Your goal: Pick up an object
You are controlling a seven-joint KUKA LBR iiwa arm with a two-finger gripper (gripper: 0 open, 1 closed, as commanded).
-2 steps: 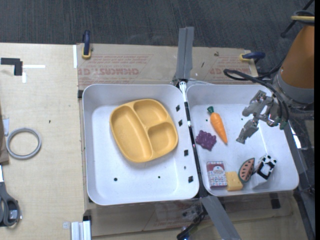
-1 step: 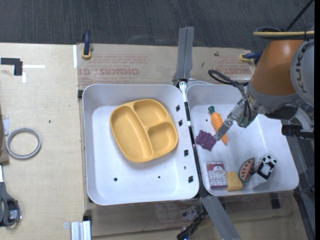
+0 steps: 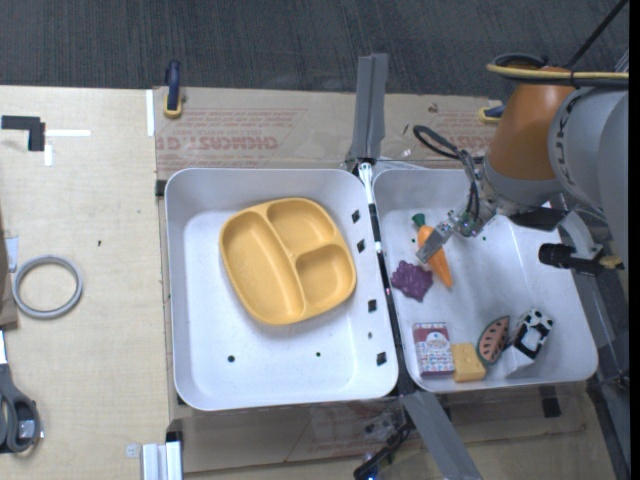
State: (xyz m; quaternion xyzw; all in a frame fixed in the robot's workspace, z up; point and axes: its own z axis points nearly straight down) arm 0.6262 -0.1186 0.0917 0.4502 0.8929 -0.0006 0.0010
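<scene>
Tool [image 3: 440, 252] at carrot [image 3: 437, 256]; purple grapes [image 3: 411, 280] just beside, lower left.

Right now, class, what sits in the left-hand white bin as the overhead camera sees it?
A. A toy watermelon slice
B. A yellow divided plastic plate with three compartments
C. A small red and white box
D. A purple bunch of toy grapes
B: the yellow divided plastic plate lies alone in the left white bin, while the small toys lie in the right white bin.
</scene>
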